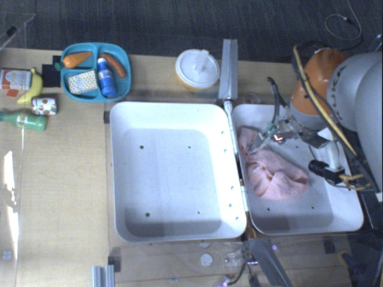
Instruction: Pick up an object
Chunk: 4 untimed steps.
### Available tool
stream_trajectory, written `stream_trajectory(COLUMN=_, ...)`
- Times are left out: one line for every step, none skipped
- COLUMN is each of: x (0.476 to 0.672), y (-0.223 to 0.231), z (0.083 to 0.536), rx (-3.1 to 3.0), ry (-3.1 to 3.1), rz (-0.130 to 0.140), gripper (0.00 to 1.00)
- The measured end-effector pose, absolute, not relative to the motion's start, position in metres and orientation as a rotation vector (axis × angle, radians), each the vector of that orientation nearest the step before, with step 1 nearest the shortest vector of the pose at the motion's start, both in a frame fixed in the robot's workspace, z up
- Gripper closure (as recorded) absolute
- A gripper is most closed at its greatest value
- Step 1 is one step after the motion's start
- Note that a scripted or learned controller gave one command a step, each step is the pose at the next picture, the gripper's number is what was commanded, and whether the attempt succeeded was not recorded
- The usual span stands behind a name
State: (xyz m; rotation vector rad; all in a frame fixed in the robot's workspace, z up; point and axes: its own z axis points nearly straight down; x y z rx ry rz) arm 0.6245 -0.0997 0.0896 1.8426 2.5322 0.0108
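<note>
Camera view: your arm covers the far right corner of the right bin and is cut off at the frame edge. Gripper is small and cluttered by cables; can't tell its state. It sits at the top edge of the pink cloth, contact unclear. Cloth is crumpled, pale pink, lying in the right bin's left half, against the wall beside the left bin.

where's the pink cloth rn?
The pink cloth lies crumpled in the right bin, in its left half near the wall shared with the left bin, with the gripper just above its upper edge.
</note>
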Motion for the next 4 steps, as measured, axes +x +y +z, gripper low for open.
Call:
stream_trajectory(x=0.569, y=-0.128, z=0.090, rx=1.676, ry=2.641, rz=0.010, gripper=0.00)
stream_trajectory(x=0.590, y=-0.091, z=0.090, rx=1.785, ry=2.569, rz=0.013, gripper=0.00)
stream_trajectory(x=0.524, y=-0.106, z=0.091, rx=1.769, ry=2.580, rz=0.012, gripper=0.00)
stream_trajectory(x=0.581, y=-0.115, z=0.090, rx=2.097, ry=2.324, rz=0.013, gripper=0.00)
